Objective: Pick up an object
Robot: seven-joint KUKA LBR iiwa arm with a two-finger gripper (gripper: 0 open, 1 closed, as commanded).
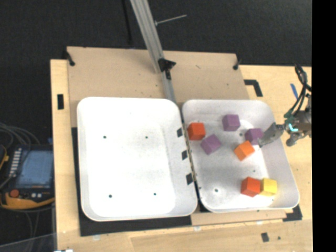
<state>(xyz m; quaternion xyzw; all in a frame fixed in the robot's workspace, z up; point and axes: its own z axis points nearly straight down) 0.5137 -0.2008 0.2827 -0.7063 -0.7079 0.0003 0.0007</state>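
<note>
My fingers [269, 134] reach into the right bin [220, 203] from three o'clock, beside a purple cube [253, 135]; I cannot tell their state.

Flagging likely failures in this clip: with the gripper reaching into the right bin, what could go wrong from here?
1. The gripper sits right between a purple cube and an orange cube that nearly touch; closing could catch both or nudge one away.
2. Both cubes lie near the right bin's far wall, so a push could wedge one against it.
</note>
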